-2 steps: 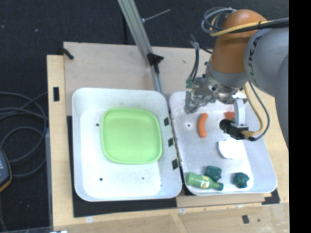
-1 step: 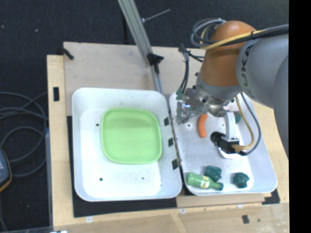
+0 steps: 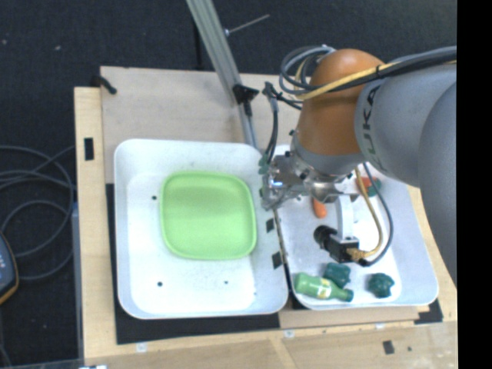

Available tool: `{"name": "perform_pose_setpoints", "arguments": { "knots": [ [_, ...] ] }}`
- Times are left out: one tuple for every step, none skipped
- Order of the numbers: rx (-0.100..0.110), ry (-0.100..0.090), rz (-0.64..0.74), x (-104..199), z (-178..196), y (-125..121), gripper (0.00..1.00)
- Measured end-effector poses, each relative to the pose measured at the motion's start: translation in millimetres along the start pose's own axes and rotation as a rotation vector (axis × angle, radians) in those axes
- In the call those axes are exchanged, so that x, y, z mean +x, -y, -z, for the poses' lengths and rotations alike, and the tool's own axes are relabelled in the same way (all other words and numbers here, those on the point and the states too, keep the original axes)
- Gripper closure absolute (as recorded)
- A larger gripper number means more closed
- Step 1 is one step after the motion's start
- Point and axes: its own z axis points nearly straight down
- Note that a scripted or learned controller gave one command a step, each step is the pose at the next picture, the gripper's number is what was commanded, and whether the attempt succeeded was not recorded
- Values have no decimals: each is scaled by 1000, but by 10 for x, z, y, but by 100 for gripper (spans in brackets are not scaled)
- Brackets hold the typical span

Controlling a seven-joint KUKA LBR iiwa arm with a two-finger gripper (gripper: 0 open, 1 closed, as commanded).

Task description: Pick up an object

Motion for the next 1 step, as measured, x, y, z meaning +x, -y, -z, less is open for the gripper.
{"name": "perform_pose_setpoints", "arguments": {
  "knots": [
    [-1,0,1,394,-40,269,100]
  ]
}}
